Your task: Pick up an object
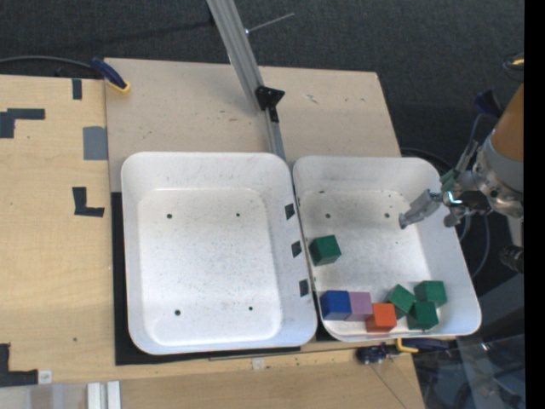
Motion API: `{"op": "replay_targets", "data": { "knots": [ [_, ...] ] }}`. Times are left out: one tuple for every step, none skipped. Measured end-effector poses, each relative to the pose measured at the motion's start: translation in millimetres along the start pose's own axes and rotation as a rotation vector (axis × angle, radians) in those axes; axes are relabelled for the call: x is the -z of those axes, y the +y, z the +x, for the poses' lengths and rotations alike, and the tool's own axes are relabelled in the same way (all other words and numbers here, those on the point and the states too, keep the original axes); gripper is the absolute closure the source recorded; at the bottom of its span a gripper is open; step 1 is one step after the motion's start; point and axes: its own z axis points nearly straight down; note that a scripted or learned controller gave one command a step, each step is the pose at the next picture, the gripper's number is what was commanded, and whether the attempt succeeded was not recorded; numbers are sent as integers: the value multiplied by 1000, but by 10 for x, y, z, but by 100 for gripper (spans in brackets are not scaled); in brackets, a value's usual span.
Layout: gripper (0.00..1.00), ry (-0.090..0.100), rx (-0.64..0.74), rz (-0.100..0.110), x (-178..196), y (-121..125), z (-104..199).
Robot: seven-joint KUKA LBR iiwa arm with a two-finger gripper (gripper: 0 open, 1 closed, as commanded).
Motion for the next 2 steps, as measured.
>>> {"op": "replay_targets", "data": {
  "knots": [
    [0, -1, 2, -4, 23, 9, 1],
    [0, 0, 1, 0, -460, -65, 64]
  ]
}}
